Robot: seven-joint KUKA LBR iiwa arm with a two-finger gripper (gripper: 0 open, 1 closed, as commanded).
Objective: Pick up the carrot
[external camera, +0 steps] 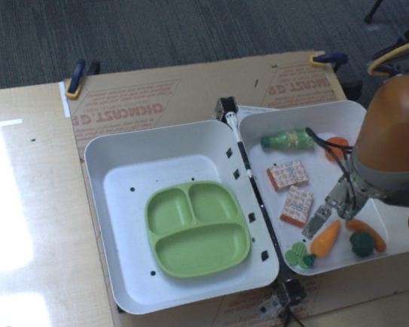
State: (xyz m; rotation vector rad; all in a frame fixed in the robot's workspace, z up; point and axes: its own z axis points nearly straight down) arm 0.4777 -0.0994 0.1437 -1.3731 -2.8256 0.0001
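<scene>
The carrot (pixel 324 241) lies in the right bin (pixel 400 247) near its front wall, an orange body with a green leafy top (pixel 300 256) pointing left. My gripper (pixel 332 216) hangs just above the carrot's thick right end. It is open, one finger (pixel 318 220) left of that end and the other to its right, and nothing is held between them. The arm's orange band (pixel 394 130) covers the bin's right side.
A second orange and green vegetable (pixel 365 238) lies right of the carrot. Two red snack boxes (pixel 288 175) (pixel 297 205), a green bottle (pixel 288 139) and an orange piece (pixel 335 148) lie farther back. The left bin (pixel 120 209) holds a green divided plate (pixel 197 227).
</scene>
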